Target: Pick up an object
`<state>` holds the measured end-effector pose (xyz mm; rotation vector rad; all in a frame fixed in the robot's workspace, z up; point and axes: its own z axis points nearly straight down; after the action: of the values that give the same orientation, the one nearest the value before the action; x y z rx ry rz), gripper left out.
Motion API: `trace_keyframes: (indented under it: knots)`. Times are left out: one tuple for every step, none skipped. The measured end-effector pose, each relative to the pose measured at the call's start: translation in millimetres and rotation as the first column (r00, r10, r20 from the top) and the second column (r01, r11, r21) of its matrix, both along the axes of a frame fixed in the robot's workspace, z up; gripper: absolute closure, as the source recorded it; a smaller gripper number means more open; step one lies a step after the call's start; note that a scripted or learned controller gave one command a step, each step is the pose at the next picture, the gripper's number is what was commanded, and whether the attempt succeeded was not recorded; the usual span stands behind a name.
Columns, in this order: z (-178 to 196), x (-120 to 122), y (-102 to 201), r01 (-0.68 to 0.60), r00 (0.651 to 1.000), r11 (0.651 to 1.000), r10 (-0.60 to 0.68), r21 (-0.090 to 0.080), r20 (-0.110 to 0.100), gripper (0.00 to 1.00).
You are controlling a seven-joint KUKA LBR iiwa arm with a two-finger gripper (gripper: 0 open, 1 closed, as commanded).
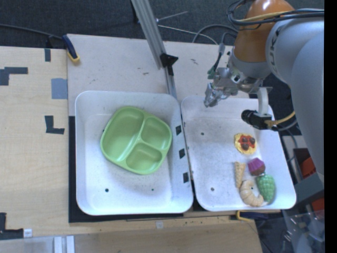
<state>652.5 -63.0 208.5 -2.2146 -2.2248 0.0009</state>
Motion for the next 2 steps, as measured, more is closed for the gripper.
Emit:
trace_keyframes:
  knots:
    - [-3, -21, 55, -0.001, 1.000, 1.000, 0.001, 0.000, -0.002, 1.00]
    - [4, -38, 102, -0.002, 1.000, 1.000, 0.002, 0.001, -0.001, 1.00]
